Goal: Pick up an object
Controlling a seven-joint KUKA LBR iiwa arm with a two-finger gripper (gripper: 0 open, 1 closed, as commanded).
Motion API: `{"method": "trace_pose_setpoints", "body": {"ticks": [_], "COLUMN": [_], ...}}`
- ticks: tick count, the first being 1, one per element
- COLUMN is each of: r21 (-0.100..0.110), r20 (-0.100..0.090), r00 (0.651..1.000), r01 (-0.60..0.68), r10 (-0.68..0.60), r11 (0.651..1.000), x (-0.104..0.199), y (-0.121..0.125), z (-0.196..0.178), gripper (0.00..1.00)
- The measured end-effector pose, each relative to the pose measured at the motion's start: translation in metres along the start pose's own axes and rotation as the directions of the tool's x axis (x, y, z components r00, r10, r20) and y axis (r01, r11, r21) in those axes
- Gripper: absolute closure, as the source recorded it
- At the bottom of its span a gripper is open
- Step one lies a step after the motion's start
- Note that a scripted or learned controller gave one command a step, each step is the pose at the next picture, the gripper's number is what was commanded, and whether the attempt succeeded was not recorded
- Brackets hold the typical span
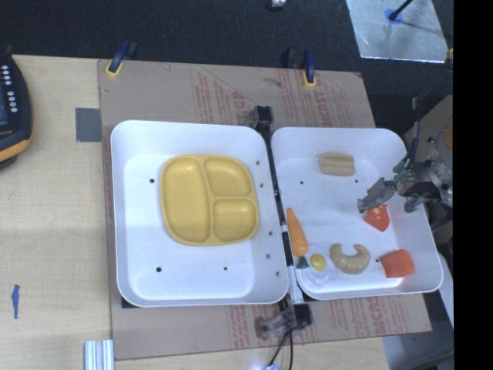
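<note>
The right bin (pixel 308 141) holds several small toy foods. A tan bread roll (pixel 337 164) lies near its far side. An orange carrot (pixel 296 231) lies along its left wall, with a small yellow-green piece (pixel 316 264) beside the carrot's near end. A beige croissant (pixel 350 257) and an orange-red block (pixel 397 264) sit near the front. My gripper (pixel 391 201) hangs over the bin's right side, open, its fingers spread just above a small red piece (pixel 377 220). Nothing is between the fingers.
The left bin (pixel 131 206) carries a yellow divided plate (pixel 208 199). Both bins rest on a brown cardboard sheet (pixel 192 91) clamped to the bench. A black and orange pendant (pixel 11 106) lies at the far left edge.
</note>
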State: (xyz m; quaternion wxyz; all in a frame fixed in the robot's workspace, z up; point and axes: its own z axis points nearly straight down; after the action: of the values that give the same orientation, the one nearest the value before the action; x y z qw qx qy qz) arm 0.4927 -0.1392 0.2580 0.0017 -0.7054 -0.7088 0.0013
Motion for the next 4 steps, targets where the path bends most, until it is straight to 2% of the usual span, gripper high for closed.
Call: {"method": "trace_pose_setpoints", "body": {"ticks": [1, 2, 3, 4], "r21": [0.008, 0.002, -0.001, 0.0], "r20": [0.001, -0.001, 0.002, 0.002], "r00": [1.0, 1.0, 1.0, 1.0], "r01": [-0.003, 0.003, 0.001, 0.002], "r10": [0.003, -0.003, -0.001, -0.002], "r11": [1.0, 1.0, 1.0, 1.0], "x": [-0.076, -0.059, -0.061, -0.061], "y": [0.042, 0.071, 0.071, 0.071], "z": [0.128, 0.169, 0.155, 0.155], "gripper": [0.0, 0.0, 1.0, 0.0]}}
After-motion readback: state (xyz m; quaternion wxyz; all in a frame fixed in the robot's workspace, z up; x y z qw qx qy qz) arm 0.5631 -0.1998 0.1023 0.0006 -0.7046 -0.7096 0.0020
